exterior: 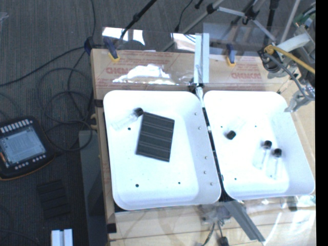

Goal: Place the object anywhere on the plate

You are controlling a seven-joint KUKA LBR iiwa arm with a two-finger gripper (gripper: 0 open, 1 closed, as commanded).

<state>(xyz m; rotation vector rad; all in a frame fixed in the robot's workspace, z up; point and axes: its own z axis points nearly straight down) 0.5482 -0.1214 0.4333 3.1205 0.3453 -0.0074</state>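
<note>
Overhead, we see the arm (287, 47) reaching in at the upper right, above the far corner of the right bin (302, 181). What we take for the gripper (299, 99) hangs at that bin's far right rim. It is small and partly cut off by the frame edge, so we cannot tell whether it is wide, narrow or holding anything.

The plate (155, 136), a dark ribbed square, lies flat near the middle of the left bin (154, 193), turned slightly off the bin's sides. A lone vial (128, 119), clear with a black cap, lies on its side just beside the plate's far left corner. Its cap points at the plate, and we cannot tell whether the two touch.

In the right bin we count three more clear, black-capped vials, all lying down. The first vial (231, 134) is near the bin's left wall. The second vial (264, 151) and third vial (275, 160) lie close together toward the right, well apart from the first.

A pendant (20, 147) sits on the floor to the left of the bench.
</note>
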